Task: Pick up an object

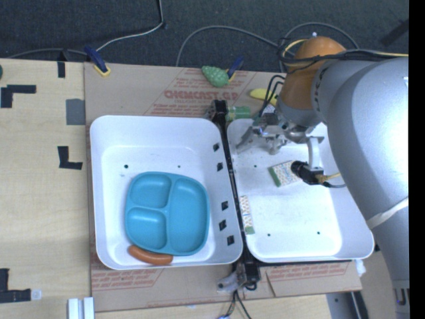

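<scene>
We see the small green-edged paper packet [283, 173] lying just below the claw [269, 135]; its grip we cannot tell.

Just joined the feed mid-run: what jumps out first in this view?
The big grey arm fills the right side, its orange band over the far end of the right bin. Next is the blue divided plate in the left bin, with an orange sausage at its near edge. A small green packet lies in the right bin.
</scene>
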Controlling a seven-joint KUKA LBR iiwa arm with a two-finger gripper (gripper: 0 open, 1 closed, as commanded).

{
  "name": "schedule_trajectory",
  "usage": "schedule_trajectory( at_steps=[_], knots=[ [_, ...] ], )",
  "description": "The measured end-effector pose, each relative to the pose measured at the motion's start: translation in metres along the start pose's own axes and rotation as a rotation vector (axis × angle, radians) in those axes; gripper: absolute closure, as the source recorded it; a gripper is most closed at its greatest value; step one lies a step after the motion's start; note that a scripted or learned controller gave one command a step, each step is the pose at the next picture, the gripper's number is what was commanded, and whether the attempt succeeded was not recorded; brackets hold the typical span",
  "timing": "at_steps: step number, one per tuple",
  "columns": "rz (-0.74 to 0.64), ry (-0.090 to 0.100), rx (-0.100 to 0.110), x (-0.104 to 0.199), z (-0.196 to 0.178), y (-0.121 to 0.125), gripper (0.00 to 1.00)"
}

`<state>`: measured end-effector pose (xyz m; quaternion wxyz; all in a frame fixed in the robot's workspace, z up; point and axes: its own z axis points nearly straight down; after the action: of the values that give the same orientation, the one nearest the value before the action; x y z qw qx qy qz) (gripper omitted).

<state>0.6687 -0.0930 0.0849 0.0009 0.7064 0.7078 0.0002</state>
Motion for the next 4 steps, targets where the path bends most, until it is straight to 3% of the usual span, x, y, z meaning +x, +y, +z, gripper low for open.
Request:
schedule_trajectory(
  at_steps=[2,3,4],
  knots=[
    [0.002,-0.001,-0.003,-0.034,-0.002,-0.056,0.00],
    [0.001,-0.002,-0.004,-0.033,-0.002,-0.087,0.00],
    [0.004,-0.002,-0.001,-0.070,-0.002,-0.169,0.00]
  ],
)
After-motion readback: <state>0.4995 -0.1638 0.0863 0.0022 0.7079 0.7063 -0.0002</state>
